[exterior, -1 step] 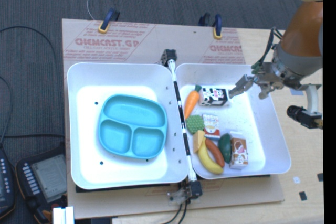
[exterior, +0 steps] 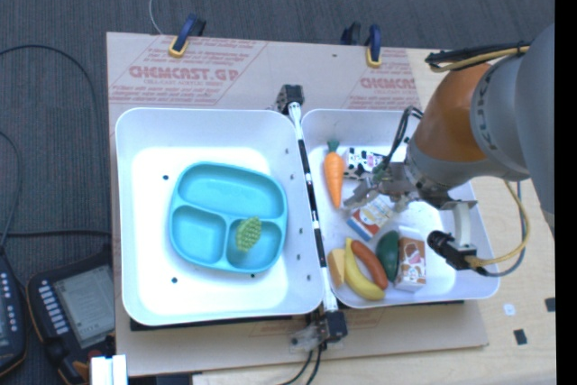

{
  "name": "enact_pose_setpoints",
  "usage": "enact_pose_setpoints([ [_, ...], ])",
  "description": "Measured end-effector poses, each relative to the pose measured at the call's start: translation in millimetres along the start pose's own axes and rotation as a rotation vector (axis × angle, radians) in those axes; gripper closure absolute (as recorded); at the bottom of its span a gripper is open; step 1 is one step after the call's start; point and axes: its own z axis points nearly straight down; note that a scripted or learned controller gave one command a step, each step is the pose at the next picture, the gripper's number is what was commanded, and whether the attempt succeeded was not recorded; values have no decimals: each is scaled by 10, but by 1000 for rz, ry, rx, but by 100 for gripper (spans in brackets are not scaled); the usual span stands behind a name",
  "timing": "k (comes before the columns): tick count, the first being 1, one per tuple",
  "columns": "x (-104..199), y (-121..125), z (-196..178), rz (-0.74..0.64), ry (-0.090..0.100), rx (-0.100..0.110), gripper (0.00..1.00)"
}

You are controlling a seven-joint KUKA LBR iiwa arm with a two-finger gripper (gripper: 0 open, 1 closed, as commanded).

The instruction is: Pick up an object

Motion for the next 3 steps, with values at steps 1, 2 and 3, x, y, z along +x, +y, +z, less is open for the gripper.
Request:
enact_pose_setpoints([
  [1,206,-558,59,1,-5,-15,0],
  [2,206,-550,-44,2,-4,-16,100],
  [3,207,-552,-42,2,-4,-15,0],
])
